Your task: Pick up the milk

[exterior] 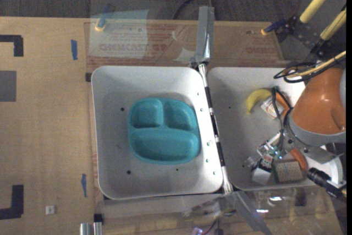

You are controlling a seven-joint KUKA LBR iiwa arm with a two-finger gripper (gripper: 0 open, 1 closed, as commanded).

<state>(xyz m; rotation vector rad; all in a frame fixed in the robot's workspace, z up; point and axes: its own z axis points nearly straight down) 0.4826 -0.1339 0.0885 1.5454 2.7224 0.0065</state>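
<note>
Two shallow white bins sit side by side on the tan worktop (44,135), and the arm (322,104) leans in from the right over the right bin (234,118). Its orange band bulges big in my line of sight, with the grey wrist under it. The gripper (270,152) is down low in the near right part of that bin, buried among small things, and whether it is spread or closed on anything I cannot tell from where I stand.

Right under and just toward me from the gripper lies a small white carton-like block (260,174), which may be the milk; its label is too small to read. Just to the gripper's right sits a speckled tan block (287,171), touching or nearly touching the white one. Beyond the gripper, farther from me, a yellow banana (256,99) curves along the bin floor, and a small white and red packet (271,109) lies just beside it, near the arm.

Well off to the gripper's left, the left bin (110,91) holds a teal divided plate (163,130) lying flat near its middle, three compartments showing. A metal strip (212,129) with screws runs between both bins.
</note>
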